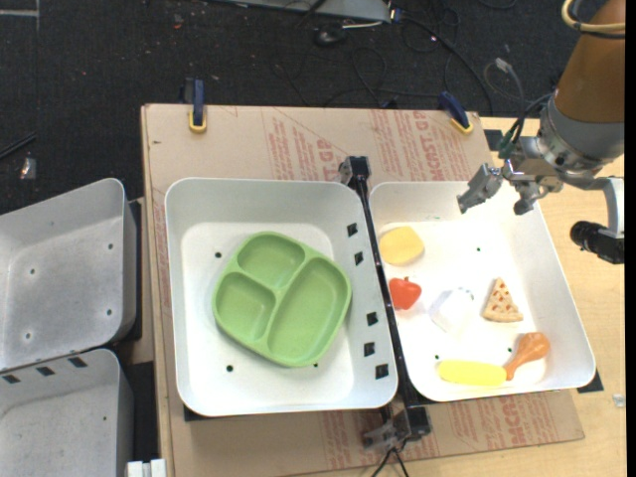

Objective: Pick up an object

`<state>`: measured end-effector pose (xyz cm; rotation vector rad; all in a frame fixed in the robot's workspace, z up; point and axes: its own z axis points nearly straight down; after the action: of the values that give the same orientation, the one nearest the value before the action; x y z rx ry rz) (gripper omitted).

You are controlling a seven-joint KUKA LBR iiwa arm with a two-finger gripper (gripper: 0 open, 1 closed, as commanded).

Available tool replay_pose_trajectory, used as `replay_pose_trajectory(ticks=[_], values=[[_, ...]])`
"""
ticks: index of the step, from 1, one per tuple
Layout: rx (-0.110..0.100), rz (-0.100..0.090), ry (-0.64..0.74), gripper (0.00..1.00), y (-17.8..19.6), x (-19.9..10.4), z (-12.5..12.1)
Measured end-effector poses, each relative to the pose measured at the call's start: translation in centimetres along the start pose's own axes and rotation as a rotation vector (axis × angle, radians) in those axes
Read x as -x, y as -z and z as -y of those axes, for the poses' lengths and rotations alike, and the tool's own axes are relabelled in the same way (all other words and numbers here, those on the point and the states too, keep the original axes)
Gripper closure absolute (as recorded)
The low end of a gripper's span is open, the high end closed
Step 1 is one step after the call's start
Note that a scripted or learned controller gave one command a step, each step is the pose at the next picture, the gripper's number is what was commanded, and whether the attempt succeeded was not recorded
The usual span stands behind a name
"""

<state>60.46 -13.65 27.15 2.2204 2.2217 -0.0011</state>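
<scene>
The two shallow plastic bins [268, 202] are white with small black dots on their floors, and the far one from the metal tool [500, 190], itself silver-grey, holds a pale green three-compartment plastic plate [282, 298]. In the bin below the tool lie a yellow round piece [401, 245], a red toy pepper [404, 293], a white translucent lump [453, 309], an orange-and-tan pizza slice [502, 302], an orange drumstick [527, 352] and a yellow banana-like piece [471, 373]. The table [288, 137] is tan cardboard printed with red lettering.

End effector [502, 193] open above right bin [566, 296], green plate [282, 298] left
</scene>
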Motion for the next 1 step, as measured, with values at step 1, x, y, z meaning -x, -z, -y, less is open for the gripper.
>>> replay_pose_trajectory(ticks=[1], values=[[-0.004, -0.001, 0.000, 0.00, -4.50, -0.63, 0.24]])
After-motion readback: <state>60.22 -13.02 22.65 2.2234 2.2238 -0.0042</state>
